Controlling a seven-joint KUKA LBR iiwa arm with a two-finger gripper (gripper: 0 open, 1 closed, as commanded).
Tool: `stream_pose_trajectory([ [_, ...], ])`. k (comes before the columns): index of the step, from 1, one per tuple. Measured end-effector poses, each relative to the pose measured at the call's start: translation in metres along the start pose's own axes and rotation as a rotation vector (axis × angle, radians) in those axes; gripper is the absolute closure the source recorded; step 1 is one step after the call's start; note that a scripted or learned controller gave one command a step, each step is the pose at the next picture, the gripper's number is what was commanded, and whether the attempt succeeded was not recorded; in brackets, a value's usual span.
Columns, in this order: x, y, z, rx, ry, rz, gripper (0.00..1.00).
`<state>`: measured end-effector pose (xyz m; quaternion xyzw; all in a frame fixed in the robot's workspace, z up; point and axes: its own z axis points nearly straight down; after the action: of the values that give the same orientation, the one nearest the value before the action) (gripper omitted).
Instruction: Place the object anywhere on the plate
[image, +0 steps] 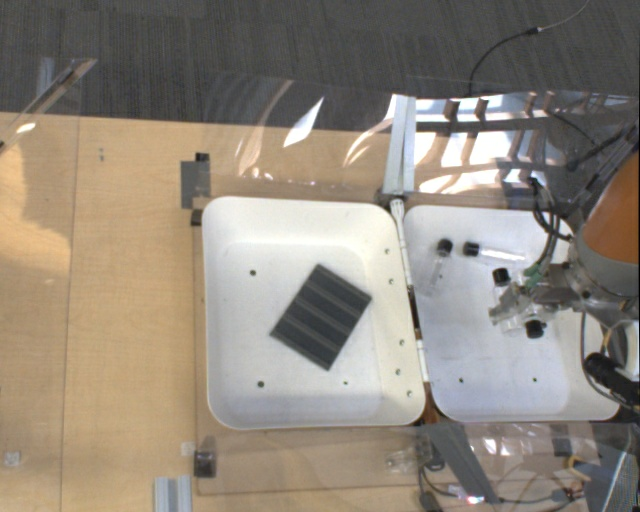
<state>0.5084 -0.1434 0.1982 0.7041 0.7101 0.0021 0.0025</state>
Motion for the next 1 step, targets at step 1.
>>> stream_pose_trajectory([
  [1,0.0862,0.0188,0.0139,0.003,0.001,-0.103,1.0],
])
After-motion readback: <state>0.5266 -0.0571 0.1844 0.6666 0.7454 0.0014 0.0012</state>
